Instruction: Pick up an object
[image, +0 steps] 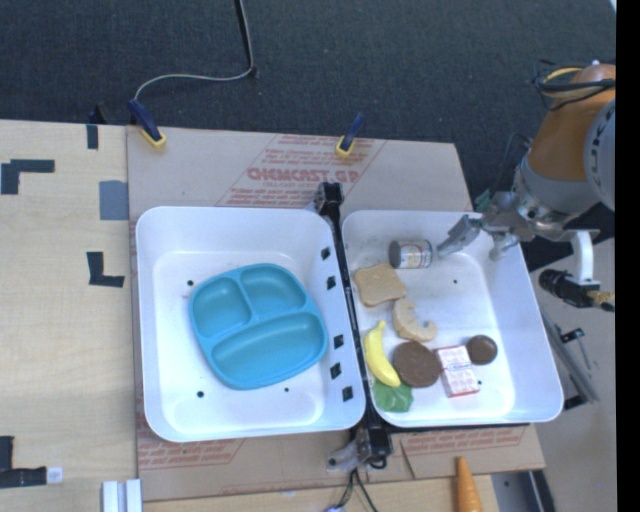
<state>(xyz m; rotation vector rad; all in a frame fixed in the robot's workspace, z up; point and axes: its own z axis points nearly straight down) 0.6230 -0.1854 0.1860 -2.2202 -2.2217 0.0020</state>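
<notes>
We look down on two white bins side by side. The left bin (160, 300) holds a blue plate (258, 324) with three sections. The right bin (520, 330) holds the small things to pick up.

The pincer (478, 238) hangs over the far right part of the right bin. Its two fingers are spread apart with nothing between them. One finger (458, 238) points down toward the can.

We use the can (410, 254) as our marker. It lies on its side near the far wall of the right bin, just beside the pincer's finger, though we cannot tell if they touch. A slice of bread (379, 285) lies just below the can. Below that is a curved bread piece (412, 322). The banana (378, 356) lies further down and to the left, with a green thing (393, 398) at its lower end. A brown round cookie (416, 364) sits beside the banana. A small red and white box (457, 371) touches the cookie, and a smaller brown round thing (482, 349) sits beside the box.
</notes>
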